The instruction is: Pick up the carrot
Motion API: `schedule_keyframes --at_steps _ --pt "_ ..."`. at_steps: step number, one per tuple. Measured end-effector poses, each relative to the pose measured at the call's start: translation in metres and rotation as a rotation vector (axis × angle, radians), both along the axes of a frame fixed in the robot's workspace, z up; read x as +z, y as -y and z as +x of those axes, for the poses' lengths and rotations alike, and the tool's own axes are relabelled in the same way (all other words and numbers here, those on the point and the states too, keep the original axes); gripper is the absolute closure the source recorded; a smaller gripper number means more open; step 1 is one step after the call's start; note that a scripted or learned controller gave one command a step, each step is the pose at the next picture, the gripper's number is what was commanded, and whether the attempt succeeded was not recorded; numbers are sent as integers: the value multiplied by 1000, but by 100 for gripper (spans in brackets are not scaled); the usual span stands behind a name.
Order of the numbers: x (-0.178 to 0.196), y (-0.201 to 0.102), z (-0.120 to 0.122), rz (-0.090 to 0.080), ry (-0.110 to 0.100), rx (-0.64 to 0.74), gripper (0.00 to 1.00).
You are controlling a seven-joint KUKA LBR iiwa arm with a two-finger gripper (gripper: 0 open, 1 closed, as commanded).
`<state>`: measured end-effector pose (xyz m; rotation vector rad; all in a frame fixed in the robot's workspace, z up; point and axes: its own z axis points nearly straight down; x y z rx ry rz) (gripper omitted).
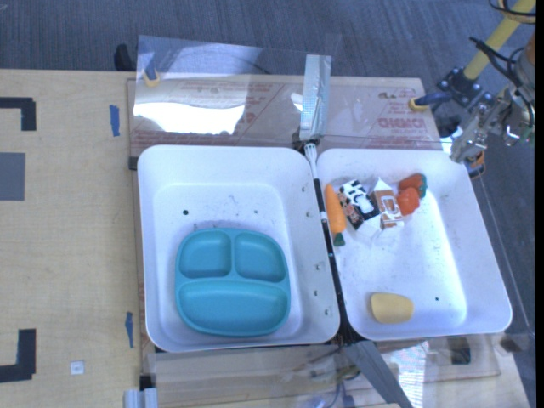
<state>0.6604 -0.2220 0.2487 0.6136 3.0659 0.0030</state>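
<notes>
The carrot (334, 210) lies lengthwise against the left wall of the right bin (476, 253), its green end pointing toward the near side, just beside a black-and-white toy (359, 201). It looks like a small plastic play piece: light, stiff and smooth, likely to slip or roll if pinched near its tapered tip. The thick orange middle seems the best hold, jaws straddling it across its width, though the wall leaves little room on one side. The gripper (473, 141) hangs by the bin's far right corner, well apart from the carrot; whether it is clenched or released I cannot tell.
</notes>
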Motion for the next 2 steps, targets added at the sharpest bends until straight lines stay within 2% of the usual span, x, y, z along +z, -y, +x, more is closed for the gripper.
schedule_keyframes --at_steps 1,2 --pt "11 1 -29 -3 -9 400 100" --pt "-49 -1 7 1 -11 34 100"
